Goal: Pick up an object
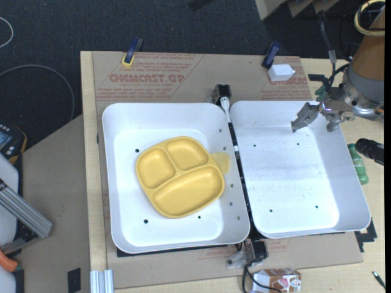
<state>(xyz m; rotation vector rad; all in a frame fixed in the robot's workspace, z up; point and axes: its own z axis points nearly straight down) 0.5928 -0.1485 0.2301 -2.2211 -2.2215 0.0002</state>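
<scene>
Yellow divided plate [180, 176] lies in the left bin [116, 127], centre. Toward three o'clock, the gripper [317, 118] hovers over the right bin [342, 218], fingers apart, holding nothing.

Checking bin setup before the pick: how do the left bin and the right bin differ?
The left bin holds a yellow divided plate; the right bin has nothing visible lying in it. The gripper hangs over the right bin's far edge, not the left bin. Both are shallow, white and similar in size.
</scene>
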